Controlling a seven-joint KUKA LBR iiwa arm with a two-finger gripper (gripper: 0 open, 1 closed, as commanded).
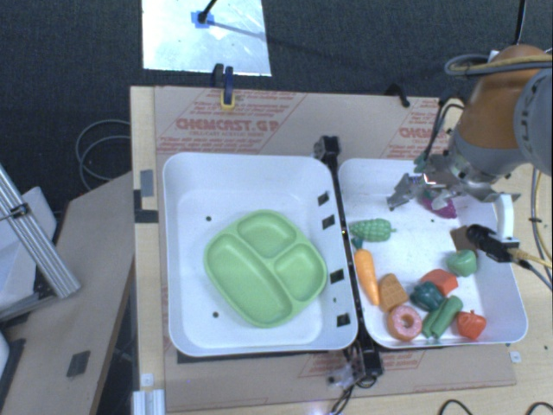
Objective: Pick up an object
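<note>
Purple toy (pixel 442 204) half hidden under the gripper (pixel 418 188), finger state impossible to tell

green tray (pixel 263 269) (left bin (pixel 186 188)), blue clamp (pixel 226 81)

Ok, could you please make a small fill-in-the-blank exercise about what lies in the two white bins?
1. The green plastic divided plate lies in the ____ white bin.
2. The divided plate has ____ compartments.
3. The orange toy carrot lies beside the ____ between the bins.
4. The pink-frosted toy doughnut has a ____ in its middle.

Missing words: left; three; divider; hole
</note>
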